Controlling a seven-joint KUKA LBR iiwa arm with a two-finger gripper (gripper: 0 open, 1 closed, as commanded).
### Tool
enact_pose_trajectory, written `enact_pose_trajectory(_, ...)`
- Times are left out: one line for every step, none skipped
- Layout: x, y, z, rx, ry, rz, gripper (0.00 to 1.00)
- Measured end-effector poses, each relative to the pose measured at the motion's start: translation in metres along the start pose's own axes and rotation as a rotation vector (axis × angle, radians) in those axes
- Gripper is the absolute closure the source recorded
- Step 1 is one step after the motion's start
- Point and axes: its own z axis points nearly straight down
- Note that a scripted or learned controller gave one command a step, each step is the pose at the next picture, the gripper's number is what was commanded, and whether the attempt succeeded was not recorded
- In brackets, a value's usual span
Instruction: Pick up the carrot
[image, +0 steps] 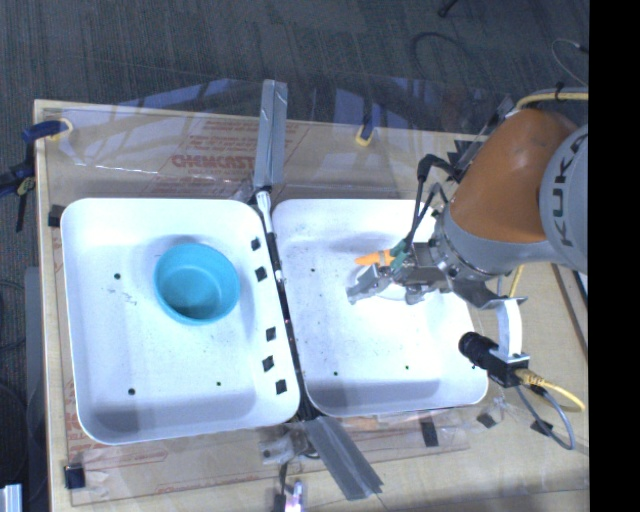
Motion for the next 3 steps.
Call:
enact_pose_trajectory(-0.059, 0.102, 0.021, 0.001, -0.002, 0.088, 0.00)
enact_pose_trajectory(-0.069, 0.119, 0.159, 0.001, 0.000, -0.099, 0.00)
enact_pose_trajectory(-0.078, 0.092, 0.079, -0.004, -0.002, -0.207, 0.00)
